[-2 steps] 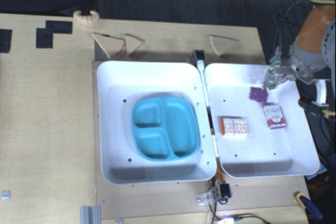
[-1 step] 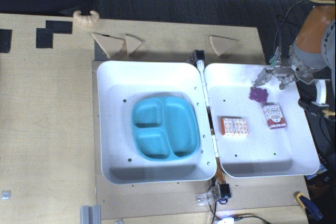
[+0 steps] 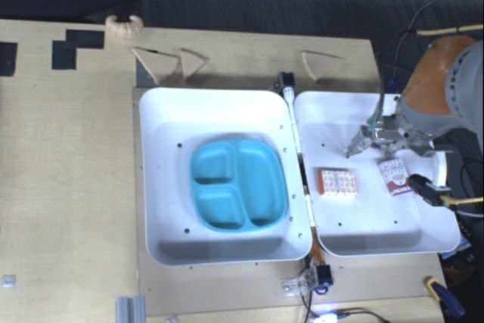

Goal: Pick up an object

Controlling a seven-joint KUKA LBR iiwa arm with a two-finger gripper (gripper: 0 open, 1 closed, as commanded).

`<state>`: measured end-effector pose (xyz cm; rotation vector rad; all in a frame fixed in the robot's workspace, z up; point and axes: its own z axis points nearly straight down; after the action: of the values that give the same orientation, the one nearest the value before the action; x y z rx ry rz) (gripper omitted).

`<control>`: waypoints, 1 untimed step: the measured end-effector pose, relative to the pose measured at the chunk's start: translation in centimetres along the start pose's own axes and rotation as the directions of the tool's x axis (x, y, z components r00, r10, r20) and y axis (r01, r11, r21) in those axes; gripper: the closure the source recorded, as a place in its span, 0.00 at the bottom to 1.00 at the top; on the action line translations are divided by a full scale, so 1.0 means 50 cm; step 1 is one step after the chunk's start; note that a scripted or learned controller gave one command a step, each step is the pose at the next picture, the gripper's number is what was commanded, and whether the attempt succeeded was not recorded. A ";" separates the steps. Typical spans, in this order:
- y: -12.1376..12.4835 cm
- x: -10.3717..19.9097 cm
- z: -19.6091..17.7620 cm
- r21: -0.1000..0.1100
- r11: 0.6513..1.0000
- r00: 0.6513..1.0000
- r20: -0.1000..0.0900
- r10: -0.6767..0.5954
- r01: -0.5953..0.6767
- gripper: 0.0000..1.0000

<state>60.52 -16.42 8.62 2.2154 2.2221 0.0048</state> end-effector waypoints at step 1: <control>-0.153 0.061 -0.003 -0.003 1.000 1.000 0.000 0.001 -0.001 0.00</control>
<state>52.88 -13.37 8.74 2.2154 2.2189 0.0074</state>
